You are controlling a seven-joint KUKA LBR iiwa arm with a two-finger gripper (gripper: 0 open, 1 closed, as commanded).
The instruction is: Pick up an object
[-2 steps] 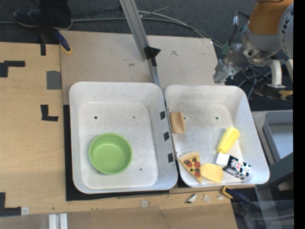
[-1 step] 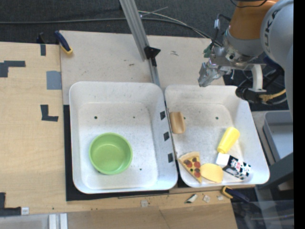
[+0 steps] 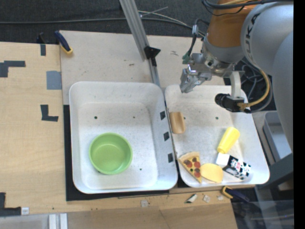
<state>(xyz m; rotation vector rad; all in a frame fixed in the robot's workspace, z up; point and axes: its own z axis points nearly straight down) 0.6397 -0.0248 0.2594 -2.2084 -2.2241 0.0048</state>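
Surface (image 3: 28,128): light wood, carrying two shallow white bins side by side.
Arm (image 3: 267,27): grey with an orange band, reaching in from the right and hanging over the far edge of the right bin.
Left bin (image 3: 81,104): holds a green bowl.
Right bin (image 3: 205,106): holds five small things, all in its near half or along its left wall.
Green bowl (image 3: 111,153): upright in the near left part of the left bin, well apart from the tool.
Tool (image 3: 187,86): points down above the far left corner of the right bin; nothing is between its fingers, and how far they stand apart cannot be told.
Yellow cylinder (image 3: 228,140): lies tilted on the right side of the right bin, well below the tool.
Brown block (image 3: 177,122): lies by the left wall, the nearest thing to the tool, apart from it.
Pizza slice (image 3: 191,165): near left corner.
Yellow wedge (image 3: 212,172): just beside the pizza slice.
Black-and-white toy (image 3: 237,166): near right corner, farthest from the tool.
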